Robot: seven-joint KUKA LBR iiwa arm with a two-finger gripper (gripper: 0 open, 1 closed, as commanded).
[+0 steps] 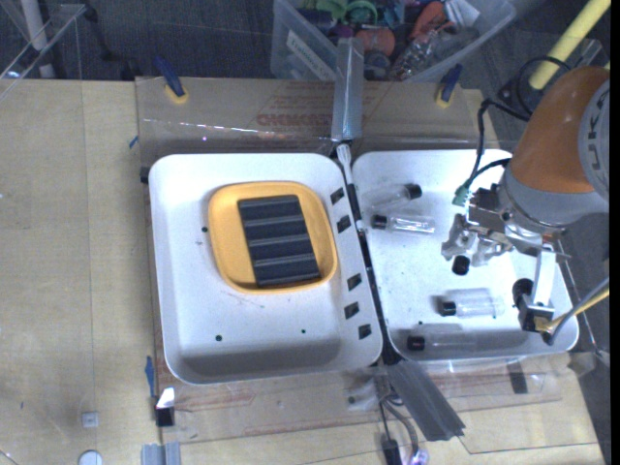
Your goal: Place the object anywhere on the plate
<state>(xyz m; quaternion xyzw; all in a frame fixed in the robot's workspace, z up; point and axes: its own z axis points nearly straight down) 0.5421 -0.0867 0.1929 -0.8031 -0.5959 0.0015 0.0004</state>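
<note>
Claw (478, 250) over right bin (387, 177), finger spread impossible to tell. Nearest clear vial (467, 305) just below it toward the near rim, long axis left-right. Yellow plate (221, 223) far left, in left bin (184, 337).

Even, bright overhead light, white bins (184, 356) slightly glaring, soft shadows, mildly grainy overall.

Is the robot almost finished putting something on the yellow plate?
Not yet. The yellow plate in the left bin carries a black ridged block. The gripper hovers over the right bin, where clear tubes lie. Grabbing and carrying remain.
</note>
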